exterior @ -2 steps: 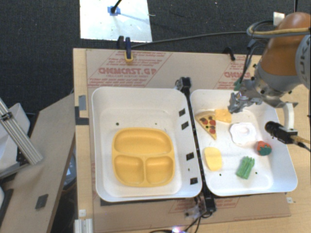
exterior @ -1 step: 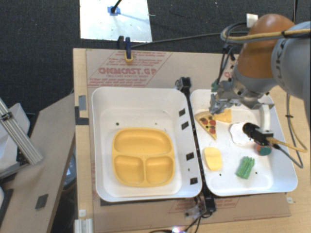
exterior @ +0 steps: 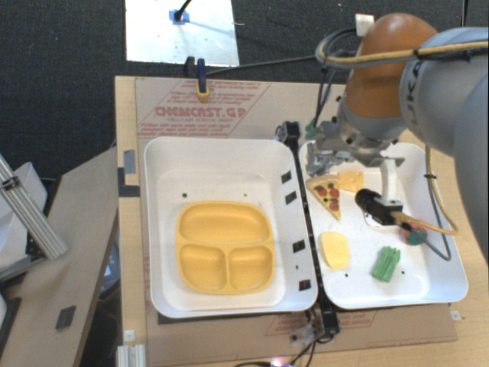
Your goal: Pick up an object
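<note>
The gripper (exterior: 324, 165) hangs low over the far left corner of the right bin (exterior: 432, 285). The grey arm and its orange band reach in above it from the view's right. From my remote station I cannot tell whether the gripper is open or closed, as the wrist hides its tip, and I see nothing held in it.

A toy pizza slice (exterior: 326, 195) lies just below the gripper, close to the right bin's left wall, with its point aimed at the near edge. I cannot tell whether the gripper touches it. A pale yellow wedge (exterior: 351, 180) sits just beside the slice, toward the far edge and partly under the wrist.

A yellow oval piece (exterior: 334, 251) rests nearer the near left corner of the same bin, apart from the slice. A green ridged piece (exterior: 386, 264) lies near it, toward the middle of the near edge.

In the left bin (exterior: 221, 167), a yellow divided tray (exterior: 225, 247) lies flat toward the near edge, with one long compartment and two smaller ones.

Both bins sit side by side on a cardboard sheet (exterior: 252, 102) with red lettering, which covers the bench. A blue and yellow clamp (exterior: 201, 79) grips the sheet's far edge.
</note>
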Motion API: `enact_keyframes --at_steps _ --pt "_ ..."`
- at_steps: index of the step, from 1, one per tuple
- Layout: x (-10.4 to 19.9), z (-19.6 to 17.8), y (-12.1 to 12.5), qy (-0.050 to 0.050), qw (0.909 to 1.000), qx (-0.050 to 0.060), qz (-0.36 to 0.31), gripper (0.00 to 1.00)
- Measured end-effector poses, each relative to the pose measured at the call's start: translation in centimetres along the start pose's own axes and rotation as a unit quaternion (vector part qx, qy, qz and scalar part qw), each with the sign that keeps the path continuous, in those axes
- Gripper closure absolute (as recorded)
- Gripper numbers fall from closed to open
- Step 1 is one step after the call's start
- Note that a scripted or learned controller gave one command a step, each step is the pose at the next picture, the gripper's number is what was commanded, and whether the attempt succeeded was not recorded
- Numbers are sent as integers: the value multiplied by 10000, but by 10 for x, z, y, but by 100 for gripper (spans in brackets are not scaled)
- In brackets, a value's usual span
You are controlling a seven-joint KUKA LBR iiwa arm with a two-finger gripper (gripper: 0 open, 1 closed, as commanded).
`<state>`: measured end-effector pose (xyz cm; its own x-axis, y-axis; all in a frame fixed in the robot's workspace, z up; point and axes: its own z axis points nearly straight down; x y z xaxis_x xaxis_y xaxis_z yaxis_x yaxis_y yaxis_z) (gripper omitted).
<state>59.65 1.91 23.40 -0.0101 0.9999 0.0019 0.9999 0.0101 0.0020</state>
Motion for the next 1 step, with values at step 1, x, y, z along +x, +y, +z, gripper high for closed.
enact_keyframes --at_steps 1 --pt "61 7 13 2 10000 -3 -2 100"
